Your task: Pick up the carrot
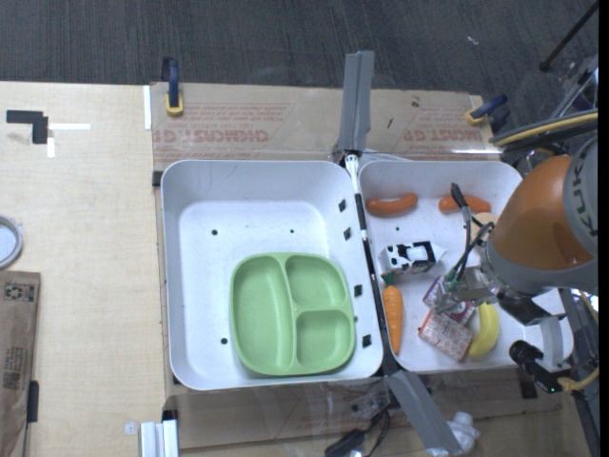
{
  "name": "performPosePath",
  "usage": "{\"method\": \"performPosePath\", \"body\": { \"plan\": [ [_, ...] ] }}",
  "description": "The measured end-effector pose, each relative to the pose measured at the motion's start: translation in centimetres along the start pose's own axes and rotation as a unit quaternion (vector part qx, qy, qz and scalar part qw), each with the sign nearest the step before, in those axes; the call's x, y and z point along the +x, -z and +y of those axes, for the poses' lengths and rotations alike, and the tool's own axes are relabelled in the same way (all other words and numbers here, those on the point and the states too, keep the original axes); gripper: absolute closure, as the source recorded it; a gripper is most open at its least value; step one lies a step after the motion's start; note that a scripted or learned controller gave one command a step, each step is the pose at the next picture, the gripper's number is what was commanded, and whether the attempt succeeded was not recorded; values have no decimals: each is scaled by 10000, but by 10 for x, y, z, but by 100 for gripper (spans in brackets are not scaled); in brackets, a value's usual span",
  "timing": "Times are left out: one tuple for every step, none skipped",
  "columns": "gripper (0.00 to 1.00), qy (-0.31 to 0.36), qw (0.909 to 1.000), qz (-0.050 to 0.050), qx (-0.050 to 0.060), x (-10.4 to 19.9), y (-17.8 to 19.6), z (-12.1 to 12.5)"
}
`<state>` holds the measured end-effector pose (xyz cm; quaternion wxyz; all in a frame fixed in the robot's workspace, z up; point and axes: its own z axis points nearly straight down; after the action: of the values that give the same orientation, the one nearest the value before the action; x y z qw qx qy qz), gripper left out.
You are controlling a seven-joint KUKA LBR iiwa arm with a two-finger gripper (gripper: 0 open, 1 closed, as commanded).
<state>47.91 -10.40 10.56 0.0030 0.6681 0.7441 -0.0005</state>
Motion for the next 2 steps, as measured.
{"method": "performPosePath", "body": {
  "plan": [
    [100,-545,9985,20,37,42,85,4],
    [100,-1438,9896,8,39,115,147,12]
  ]
}}
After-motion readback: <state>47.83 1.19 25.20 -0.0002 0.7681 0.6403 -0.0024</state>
